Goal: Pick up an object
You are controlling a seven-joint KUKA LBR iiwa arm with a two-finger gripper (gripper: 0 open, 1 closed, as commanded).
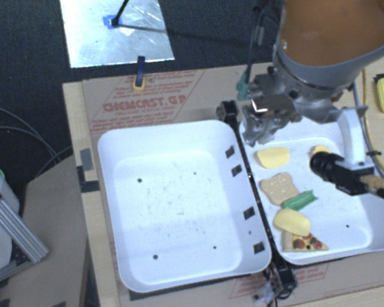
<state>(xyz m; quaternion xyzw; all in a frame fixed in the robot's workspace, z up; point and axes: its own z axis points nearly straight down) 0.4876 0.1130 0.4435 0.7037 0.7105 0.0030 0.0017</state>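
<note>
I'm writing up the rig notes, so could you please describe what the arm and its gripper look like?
The arm is a thick rounded body with a broad orange band above a grey wrist ring. Below it sits a grey metal gripper assembly. Dark cables run along its left side, with a small teal fitting nearby.

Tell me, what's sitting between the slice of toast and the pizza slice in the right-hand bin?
In the camera view, between the toast and the pizza slice lie a green piece and, below it, a yellow lump.
</note>
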